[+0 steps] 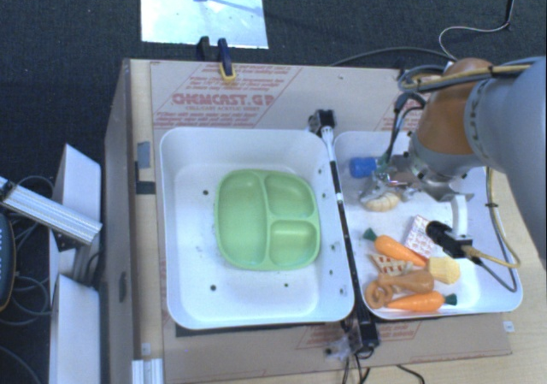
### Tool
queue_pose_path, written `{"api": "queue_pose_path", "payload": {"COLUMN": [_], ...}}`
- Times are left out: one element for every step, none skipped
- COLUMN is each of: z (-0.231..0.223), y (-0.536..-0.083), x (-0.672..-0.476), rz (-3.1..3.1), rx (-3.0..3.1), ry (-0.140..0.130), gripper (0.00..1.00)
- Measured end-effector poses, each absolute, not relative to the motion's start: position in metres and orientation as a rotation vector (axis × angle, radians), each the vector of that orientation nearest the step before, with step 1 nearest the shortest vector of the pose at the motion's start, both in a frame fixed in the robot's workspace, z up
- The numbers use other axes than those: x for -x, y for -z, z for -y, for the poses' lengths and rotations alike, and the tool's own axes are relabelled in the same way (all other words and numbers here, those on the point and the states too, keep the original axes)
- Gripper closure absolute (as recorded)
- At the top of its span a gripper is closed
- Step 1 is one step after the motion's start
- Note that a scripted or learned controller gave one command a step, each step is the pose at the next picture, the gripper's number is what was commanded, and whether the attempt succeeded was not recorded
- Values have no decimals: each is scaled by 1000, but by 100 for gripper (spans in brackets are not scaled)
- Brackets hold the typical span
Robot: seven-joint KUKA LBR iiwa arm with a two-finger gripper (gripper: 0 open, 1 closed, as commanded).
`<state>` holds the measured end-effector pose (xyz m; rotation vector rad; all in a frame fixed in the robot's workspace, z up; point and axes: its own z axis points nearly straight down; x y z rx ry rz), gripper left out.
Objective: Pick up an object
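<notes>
Where the arm reaches into the right bin (504, 288), gripper (395, 179) low over a pale banana-like toy (381, 199), beside a blue object (362, 167); finger opening and any grasp impossible to tell.

A green divided plate (267, 220) is lying in the left bin (184, 288). The gripper (389, 181) is hovering over a pale object (380, 199) in the right bin (504, 284), beside carrots (400, 249).
</notes>
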<state>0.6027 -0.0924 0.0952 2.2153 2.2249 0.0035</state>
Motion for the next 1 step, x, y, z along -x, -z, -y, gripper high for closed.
{"api": "queue_pose_path", "payload": {"z": [18], "y": [-185], "x": [-594], "rz": [-2225], "rx": [-2215], "ry": [-5], "gripper": [100]}}
